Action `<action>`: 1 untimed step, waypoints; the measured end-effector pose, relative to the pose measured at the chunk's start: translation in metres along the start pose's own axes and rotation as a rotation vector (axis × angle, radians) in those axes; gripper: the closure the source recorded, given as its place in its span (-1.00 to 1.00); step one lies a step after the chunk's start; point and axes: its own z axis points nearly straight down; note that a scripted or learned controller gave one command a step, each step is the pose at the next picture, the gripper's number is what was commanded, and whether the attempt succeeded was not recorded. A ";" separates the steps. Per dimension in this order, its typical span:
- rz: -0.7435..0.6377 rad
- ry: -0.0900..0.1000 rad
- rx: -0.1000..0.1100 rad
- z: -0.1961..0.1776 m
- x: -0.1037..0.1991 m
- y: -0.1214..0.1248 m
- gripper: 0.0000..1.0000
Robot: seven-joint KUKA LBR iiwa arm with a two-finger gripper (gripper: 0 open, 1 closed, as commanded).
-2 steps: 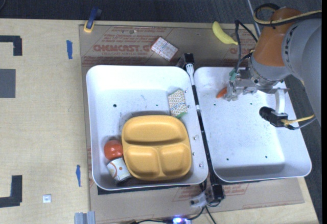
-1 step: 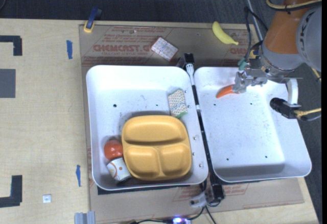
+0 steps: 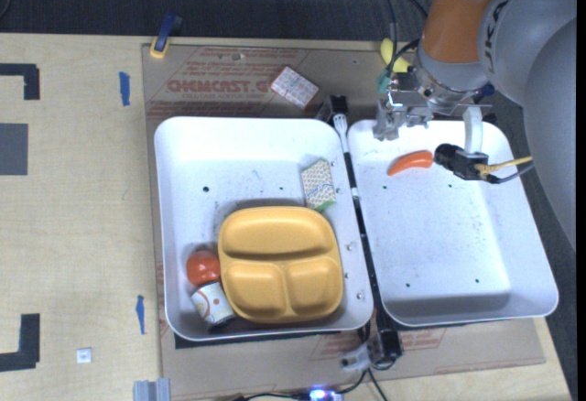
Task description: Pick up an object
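One piece of lettering can be made out. A brown cardboard sheet lies under the two bins, and along its strip at the upper middle of the frame, just above the left bin, runs faded red printing. The large word there looks like "CHEMCAST", though the letters are blurred and partly covered at their right end by a small patterned card lying on the sheet. A line of smaller red print above that word is too faint to read. More red marks show on the cardboard's lower edge, at the bottom middle of the frame, also unreadable.
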 end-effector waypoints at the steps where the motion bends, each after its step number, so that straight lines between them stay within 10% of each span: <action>1: 0.002 0.001 0.006 -0.033 0.023 -0.088 1.00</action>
